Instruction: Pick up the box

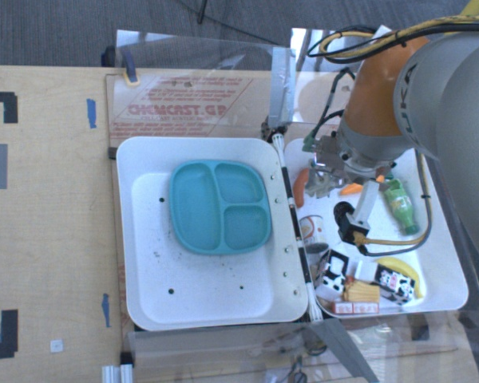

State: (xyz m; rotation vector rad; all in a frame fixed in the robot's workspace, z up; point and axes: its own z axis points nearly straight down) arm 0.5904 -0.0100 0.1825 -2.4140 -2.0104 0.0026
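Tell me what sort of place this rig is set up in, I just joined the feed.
Most likely a robotics lab bench, not a home or kitchen. Two shallow white bins sit side by side on a wooden bench, a teal divided plate lies in the left one, and the arm reaches over toy-like clutter in the right.

A pale wooden desk (pixel 48 238) with black and blue tape marks carries two shallow white plastic bins side by side. The left white bin (pixel 144 294) lies near the middle of the view, and the right white bin (pixel 447 282) touches it along one long edge. Behind the left bin, a flat sheet of brown cardboard with red printing (pixel 184 106) lies on the desk under a clear plastic cover.
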